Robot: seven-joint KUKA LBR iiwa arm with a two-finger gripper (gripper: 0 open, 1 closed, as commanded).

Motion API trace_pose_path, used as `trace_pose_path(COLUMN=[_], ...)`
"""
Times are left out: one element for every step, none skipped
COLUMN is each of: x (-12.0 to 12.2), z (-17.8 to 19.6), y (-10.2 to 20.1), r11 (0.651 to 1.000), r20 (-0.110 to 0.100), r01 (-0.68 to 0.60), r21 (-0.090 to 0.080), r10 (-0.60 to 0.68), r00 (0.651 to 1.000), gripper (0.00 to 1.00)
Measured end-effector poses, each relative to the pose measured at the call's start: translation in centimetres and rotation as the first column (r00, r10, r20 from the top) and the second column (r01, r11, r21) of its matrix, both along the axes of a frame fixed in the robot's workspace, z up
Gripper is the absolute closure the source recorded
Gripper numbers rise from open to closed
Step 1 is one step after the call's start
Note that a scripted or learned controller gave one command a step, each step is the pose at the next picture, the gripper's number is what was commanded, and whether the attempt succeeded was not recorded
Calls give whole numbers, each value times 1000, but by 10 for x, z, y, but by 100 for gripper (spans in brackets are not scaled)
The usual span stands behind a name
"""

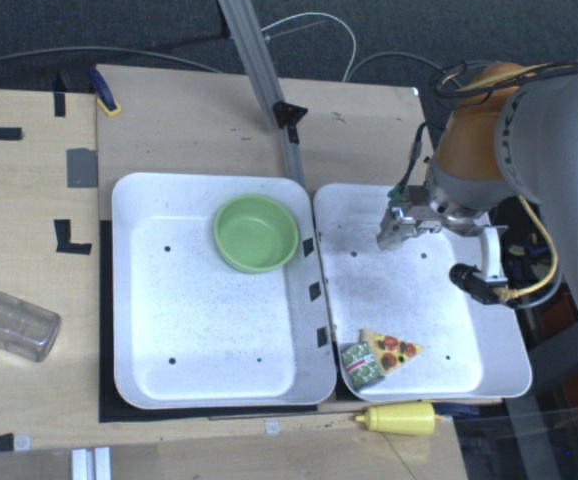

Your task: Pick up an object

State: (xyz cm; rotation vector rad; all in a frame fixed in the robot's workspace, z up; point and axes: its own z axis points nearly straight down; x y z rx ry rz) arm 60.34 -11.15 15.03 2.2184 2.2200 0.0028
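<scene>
The gripper (394, 230) hangs over the upper part of the right bin (489, 368); its state cannot be determined. No object is lifted. The pizza slice (391, 350) lies at lower centre-right, the green bowl (256, 233) in the left bin (139, 298). Approach and grasp remain.

Dark grey carpet (89, 8) across the far side, crossed by thin cables (309, 23). Pale wooden bench (29, 248) below it, marked at left with black tape (67, 236) and one grey patch (82, 166). Lighter board (189, 118) laid on the bench, a blue and yellow clamp (104, 93) at its far left corner. Grey metal pole (254, 53) slanting down from the far edge to a black bracket (289, 116). Clear plastic tumbler (9, 320) lying on its side at near left. Even, soft light, faint shadows.
</scene>
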Motion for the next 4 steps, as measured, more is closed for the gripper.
trace_pose_path(x=[4,9,-2,-1], z=[44,90,86,74], y=[6,13,70,119], r11=[1000,1000,1000,1000], r20=[0,0,-6,-7], r01=[-1,-2,-6,-5], r21=[1,1,2,2], r10=[1,2,6,5], r00=[1000,1000,1000,1000], gripper=[100,100,100,100])
